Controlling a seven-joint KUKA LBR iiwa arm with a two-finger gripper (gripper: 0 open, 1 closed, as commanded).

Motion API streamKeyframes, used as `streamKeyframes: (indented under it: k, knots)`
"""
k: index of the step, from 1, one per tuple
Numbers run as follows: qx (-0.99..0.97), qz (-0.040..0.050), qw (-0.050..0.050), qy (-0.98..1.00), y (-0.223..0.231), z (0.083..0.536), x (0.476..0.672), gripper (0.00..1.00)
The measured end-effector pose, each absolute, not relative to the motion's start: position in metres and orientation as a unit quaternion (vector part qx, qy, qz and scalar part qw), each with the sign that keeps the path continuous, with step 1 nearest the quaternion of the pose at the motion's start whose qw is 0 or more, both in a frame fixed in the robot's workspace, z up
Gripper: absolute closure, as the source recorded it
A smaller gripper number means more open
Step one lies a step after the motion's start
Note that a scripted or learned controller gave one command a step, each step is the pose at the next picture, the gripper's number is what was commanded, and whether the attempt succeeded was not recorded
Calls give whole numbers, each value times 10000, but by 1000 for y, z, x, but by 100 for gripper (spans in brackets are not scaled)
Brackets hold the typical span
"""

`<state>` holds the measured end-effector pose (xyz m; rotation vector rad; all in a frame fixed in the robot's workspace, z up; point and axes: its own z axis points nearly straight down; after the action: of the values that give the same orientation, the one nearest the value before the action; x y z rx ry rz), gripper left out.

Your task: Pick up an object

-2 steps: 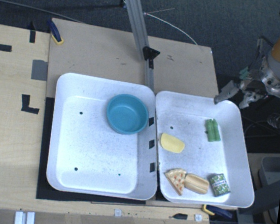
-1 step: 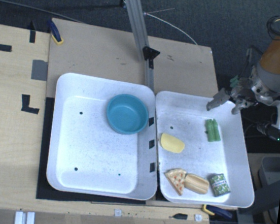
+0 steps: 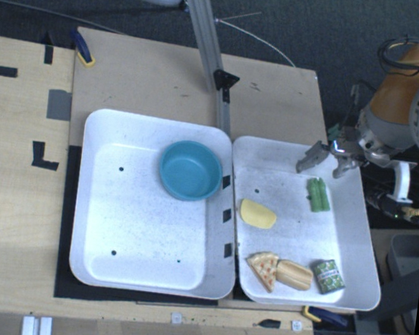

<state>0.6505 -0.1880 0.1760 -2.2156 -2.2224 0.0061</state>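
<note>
My gripper [image 3: 326, 164] hangs over the back right corner of the right bin [image 3: 363, 221], open, with nothing between its two fingers. Just below it lies a small green object [image 3: 318, 194], apart from the fingers. A yellow piece [image 3: 258, 214] rests near the bin's left side. Along the front lie a pizza slice [image 3: 263, 269], a bread roll [image 3: 294, 274] and a small green can [image 3: 328, 276]. A blue bowl [image 3: 190, 170] stands in the back right part of the left bin [image 3: 107, 249].
A grey metal strut [image 3: 210, 44] slants down from the top to the gap between the bins. The arm's orange band [image 3: 408, 82] is at the upper right. Wooden bench surface lies around the bins.
</note>
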Motion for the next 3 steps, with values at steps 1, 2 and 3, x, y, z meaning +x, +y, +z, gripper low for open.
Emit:
streamKeyframes:
  k: [1,2,3]
  knots:
    - [-7067,29,30,-7075,-192,113,644,0]
    - [-7059,13,-1,-7083,-192,128,646,100]
    - [-7063,-11,-23,-7079,-191,185,657,100]
